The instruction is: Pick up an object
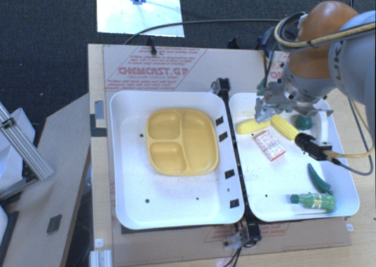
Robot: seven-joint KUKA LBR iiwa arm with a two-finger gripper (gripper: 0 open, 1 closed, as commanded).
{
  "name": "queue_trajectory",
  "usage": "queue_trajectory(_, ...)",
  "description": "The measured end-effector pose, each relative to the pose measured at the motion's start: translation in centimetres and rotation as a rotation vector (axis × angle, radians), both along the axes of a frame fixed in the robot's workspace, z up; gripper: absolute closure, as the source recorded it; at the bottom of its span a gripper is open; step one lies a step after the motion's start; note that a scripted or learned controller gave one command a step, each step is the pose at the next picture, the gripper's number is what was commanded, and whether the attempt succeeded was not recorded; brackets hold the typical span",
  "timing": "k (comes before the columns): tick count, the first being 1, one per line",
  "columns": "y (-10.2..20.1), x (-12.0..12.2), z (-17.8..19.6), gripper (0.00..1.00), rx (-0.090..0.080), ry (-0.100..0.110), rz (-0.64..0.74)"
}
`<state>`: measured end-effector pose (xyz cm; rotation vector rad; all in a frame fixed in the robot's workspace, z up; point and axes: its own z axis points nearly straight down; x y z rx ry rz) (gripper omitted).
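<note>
Two white bins stand side by side on a bench. Left bin (126, 201) holds a yellow divided plate (181, 141). Right bin (346, 195) holds a yellow banana (251, 125), a corn cob (284, 127), a small red-and-white packet (269, 144), a green bottle (313, 200) and a dark green piece (319, 178). The gripper (266, 109) hangs just above the banana and corn; whether its jaws are spread or pressed together, I cannot tell.
</note>
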<state>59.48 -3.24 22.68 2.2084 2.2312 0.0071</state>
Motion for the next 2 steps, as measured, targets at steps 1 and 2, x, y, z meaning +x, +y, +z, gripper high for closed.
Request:
queue_trajectory(1, 5.3, 1.5, -1.1, 1.00, 0.000, 0.002, 0.000)
queue_trajectory(2, 9.8, 2.5, -1.3, 1.00, 0.000, 0.001, -0.001)
